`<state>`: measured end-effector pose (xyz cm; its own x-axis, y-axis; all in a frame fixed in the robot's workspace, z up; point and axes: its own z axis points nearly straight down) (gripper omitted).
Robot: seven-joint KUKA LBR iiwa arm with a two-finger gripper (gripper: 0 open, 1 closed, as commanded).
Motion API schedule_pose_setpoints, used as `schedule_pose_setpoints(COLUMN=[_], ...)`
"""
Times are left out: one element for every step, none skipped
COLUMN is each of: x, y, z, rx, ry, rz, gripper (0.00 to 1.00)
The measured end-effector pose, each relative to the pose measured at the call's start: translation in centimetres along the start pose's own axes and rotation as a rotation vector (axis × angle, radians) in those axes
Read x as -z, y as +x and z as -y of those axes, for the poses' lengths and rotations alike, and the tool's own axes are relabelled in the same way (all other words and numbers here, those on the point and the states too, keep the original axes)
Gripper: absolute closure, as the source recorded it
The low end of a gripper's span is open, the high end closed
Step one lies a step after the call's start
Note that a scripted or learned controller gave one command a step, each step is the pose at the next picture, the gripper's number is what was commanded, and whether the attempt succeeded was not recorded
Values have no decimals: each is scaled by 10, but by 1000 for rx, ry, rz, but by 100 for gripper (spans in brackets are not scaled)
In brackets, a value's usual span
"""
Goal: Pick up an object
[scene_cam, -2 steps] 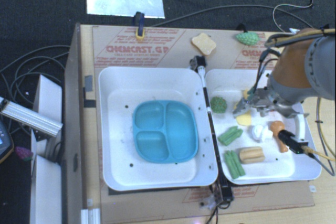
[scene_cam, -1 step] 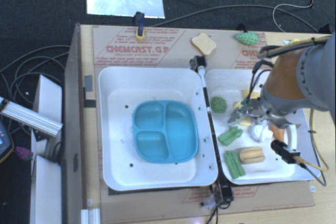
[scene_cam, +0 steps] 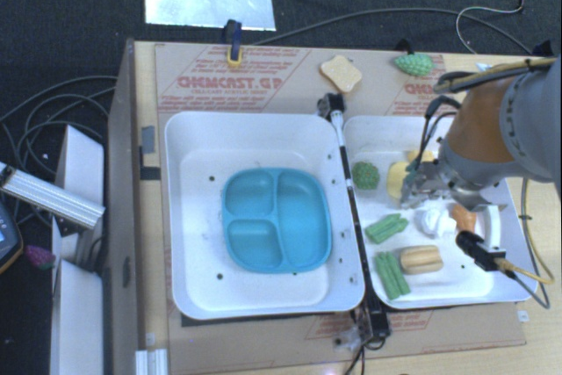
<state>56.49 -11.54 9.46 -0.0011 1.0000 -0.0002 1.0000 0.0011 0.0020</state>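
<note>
Nearest the camera, at the front of the right shallow white bin, lie a tan bun-shaped toy hot dog and, just to its left, a long green ridged bean-pod toy. A second green pod lies tilted a little further back, near the divider between the bins. Behind it sits a round green broccoli-like toy, and beside that a pale yellow rounded piece. My gripper is down inside this bin, just beside the yellow piece and above a small white object; an orange piece lies just to the right of that. My wrist blocks the tips, so whether they are apart or together I cannot tell, and I see nothing clearly clamped between them. The left shallow white bin carries a light blue plastic plate with three compartments near its middle. On the cardboard-covered surface behind the bins rest a tan slice of toy bread and a green knobbly toy, well apart from each other.
</note>
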Motion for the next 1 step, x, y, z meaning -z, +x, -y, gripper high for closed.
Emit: schedule_pose_setpoints(x=[0], y=[0], z=[0], rx=[0], ry=[0], rz=[0], gripper=[0])
